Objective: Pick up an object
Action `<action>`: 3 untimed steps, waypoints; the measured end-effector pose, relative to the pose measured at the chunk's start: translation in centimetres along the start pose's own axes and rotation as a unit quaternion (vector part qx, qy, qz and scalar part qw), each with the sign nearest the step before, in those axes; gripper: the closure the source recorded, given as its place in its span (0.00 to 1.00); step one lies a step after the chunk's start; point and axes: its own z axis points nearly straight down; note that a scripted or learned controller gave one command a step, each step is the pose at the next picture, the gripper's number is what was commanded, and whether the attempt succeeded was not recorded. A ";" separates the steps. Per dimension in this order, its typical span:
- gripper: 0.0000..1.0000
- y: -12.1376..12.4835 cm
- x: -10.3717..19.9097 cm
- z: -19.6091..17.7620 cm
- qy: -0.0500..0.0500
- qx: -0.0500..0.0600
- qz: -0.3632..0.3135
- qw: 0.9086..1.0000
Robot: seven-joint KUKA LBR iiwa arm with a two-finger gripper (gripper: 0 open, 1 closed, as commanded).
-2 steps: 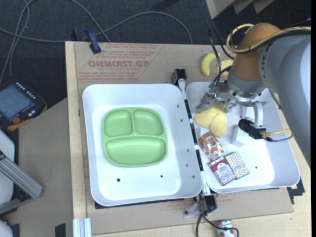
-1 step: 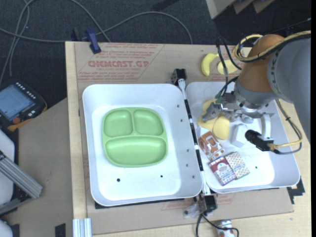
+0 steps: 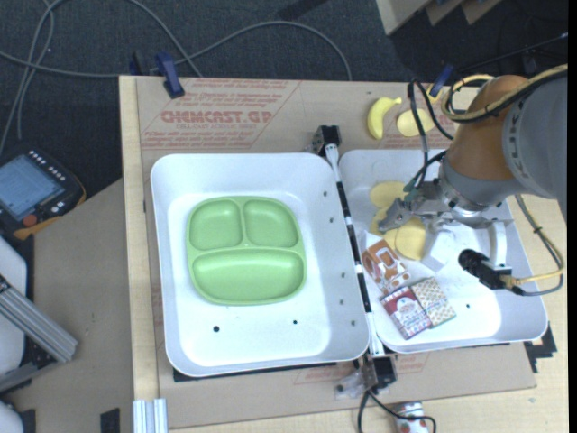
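Grey robot arm (image 3: 532, 142) with an orange band reaches in from the right, its gripper (image 3: 403, 213) pointing down and left.

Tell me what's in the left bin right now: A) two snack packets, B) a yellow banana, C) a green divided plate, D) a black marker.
C: the green divided plate lies alone in the left bin, while the snack packets sit in the right bin under the arm.

Two white bins (image 3: 171, 242); pale green divided plate (image 3: 245, 249) in left bin. Right bin (image 3: 505, 318): yellow pieces (image 3: 389, 193), orange-white packet (image 3: 382, 264), red patterned packets (image 3: 419, 308). Grey arm (image 3: 541, 142), orange band (image 3: 482, 142). Yellow banana (image 3: 382, 115) far, on tan board (image 3: 225, 115) with red lettering.
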 end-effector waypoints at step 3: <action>1.00 7.4 1.1 -1.2 -0.002 -0.004 -0.001 1.000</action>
